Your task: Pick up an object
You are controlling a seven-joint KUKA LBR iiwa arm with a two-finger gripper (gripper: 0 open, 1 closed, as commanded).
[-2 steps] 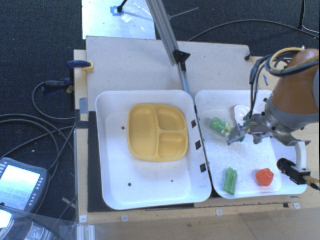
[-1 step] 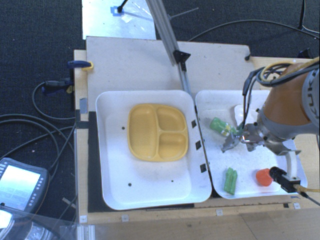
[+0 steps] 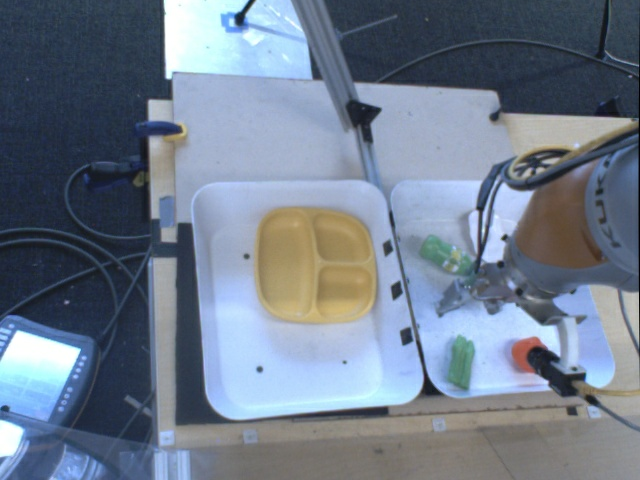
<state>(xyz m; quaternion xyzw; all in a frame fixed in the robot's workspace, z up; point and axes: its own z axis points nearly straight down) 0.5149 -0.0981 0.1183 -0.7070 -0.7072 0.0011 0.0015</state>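
Note:
In the right bin point(image 3: 600, 353), a green bottle-shaped object point(image 3: 445, 253) lies toward the back left. A smaller green object point(image 3: 460, 360) lies near the front wall, and an orange object point(image 3: 527, 353) sits to its right. My gripper point(image 3: 455, 298) hangs over the bin's middle, between the two green objects and touching neither. It is open, and nothing is between its fingers. The grey arm with its orange band point(image 3: 560, 223) reaches in from the right and covers part of the bin.
The left bin point(image 3: 230, 348) holds a yellow divided plate point(image 3: 315, 265). A metal pole point(image 3: 330, 53) slants down toward the wall between the bins. Black clips point(image 3: 398, 290) sit along that wall. Cables and a pendant point(image 3: 35, 363) lie on the floor at left.

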